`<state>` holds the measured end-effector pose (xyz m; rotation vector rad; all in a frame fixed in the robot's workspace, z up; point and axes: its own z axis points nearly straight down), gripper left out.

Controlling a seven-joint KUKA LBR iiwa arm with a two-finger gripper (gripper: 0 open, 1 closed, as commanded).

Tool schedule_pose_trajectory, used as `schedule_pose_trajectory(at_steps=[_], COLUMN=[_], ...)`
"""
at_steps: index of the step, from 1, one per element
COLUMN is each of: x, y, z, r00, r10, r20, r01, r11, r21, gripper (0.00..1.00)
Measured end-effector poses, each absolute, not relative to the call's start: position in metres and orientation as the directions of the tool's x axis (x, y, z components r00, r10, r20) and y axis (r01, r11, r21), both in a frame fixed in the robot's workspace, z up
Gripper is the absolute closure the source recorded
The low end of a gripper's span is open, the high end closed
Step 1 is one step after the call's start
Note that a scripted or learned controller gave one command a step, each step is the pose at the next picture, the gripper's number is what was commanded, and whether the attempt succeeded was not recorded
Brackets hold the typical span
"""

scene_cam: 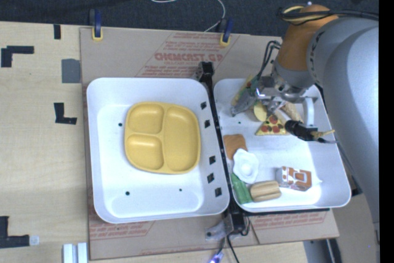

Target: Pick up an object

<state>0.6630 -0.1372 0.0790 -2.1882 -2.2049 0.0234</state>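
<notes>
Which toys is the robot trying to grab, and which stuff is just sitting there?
For the job: end effector, pizza slice, hot dog, fried egg, toast, little carton.

Just lying about: yellow plate, left bin.

The brown cardboard sheet (184,55) under the 2 shallow white bins carries red printed lettering along its far edge, seen upside down; it is too blurred to make out. Similar red print on its near edge (289,232) is likewise illegible. No other text is readable.
</notes>
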Motion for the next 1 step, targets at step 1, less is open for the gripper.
schedule_pose_trajectory(at_steps=[1], x=[0.6607], y=[-0.1378], z=[0.0863], r00=[-0.009], r10=[1.000], r20=[0.014], r01=[0.999], r11=[0.009], r21=[-0.050], gripper=[1.00])
